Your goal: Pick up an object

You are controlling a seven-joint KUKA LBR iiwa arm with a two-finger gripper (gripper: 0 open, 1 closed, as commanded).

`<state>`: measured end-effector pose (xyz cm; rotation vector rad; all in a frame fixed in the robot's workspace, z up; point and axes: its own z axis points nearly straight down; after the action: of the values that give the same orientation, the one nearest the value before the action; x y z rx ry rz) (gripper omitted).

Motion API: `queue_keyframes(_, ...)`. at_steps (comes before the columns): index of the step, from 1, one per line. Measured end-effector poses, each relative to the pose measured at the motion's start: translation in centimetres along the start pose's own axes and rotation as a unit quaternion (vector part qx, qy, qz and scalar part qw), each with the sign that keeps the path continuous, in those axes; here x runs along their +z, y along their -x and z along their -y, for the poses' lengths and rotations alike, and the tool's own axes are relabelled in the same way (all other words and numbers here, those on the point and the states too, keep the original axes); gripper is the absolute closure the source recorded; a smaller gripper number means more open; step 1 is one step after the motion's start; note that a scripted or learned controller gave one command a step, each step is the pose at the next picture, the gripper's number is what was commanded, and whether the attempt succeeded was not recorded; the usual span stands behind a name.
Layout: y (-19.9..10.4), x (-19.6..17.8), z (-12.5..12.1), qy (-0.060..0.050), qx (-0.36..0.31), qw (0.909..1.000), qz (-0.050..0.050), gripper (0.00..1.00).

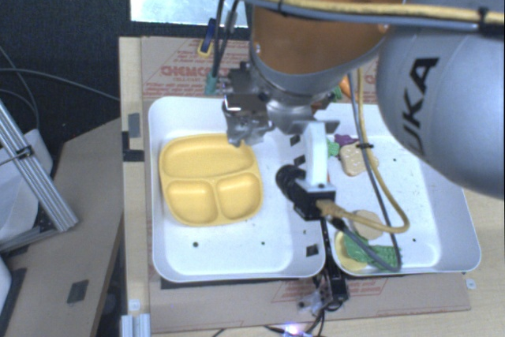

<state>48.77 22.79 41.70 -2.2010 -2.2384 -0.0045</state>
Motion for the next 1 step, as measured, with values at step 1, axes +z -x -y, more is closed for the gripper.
queue_keyframes(1, 0.47, 9.32, -9.36, -0.002, 0.009, 0.9999, 0.003, 1.0)
